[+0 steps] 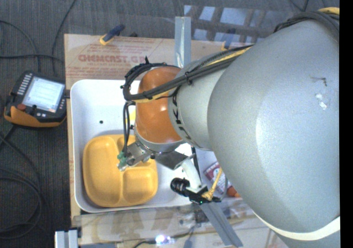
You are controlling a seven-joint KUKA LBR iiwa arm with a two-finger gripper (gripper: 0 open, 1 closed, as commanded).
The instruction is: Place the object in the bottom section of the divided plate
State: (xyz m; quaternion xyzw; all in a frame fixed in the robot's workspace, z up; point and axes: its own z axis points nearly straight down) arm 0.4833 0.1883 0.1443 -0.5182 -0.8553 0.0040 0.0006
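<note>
Here the grey arm with its orange band (157, 110) reaches leftward over the white bin (94, 98). Its gripper (126, 158) hangs above the yellow divided plastic plate (105, 178). Whether it is open or closed, I cannot tell.

"CHEMCAST" in red, brown board (110, 57)

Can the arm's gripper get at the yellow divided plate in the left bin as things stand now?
Probably yes. The gripper already sits right above the yellow divided plate, near its dividing ridge, in the white bin. Nothing visible lies between them. The arm's own wrist hides part of the plate's right side.
</note>
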